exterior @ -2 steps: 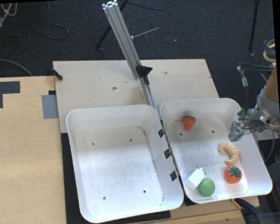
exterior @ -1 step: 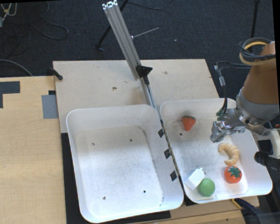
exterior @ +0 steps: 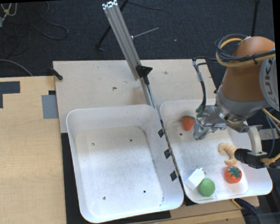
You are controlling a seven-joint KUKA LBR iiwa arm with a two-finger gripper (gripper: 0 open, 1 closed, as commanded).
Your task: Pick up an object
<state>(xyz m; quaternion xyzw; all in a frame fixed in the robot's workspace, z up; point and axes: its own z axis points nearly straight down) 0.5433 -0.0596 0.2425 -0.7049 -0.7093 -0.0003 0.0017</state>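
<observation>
My gripper (exterior: 199, 130) hangs over the right bin (exterior: 181, 151), just right of a small orange-red object (exterior: 188, 123) lying near the bin's far left part. A tan curled object (exterior: 226, 150) lies to the right of the gripper. A red tomato-like toy (exterior: 233, 174) sits near the bin's front right. At the front of the same bin, a green ball (exterior: 207, 187) rests against a white block (exterior: 195, 178). Nothing shows between the fingers.
The left bin (exterior: 84, 137) sits beside the right one, with a ridge carrying black clips (exterior: 167, 152) between them. A slanted metal rail (exterior: 125, 43) rises behind the bins. The arm's orange band (exterior: 247, 73) and cables crowd the right side.
</observation>
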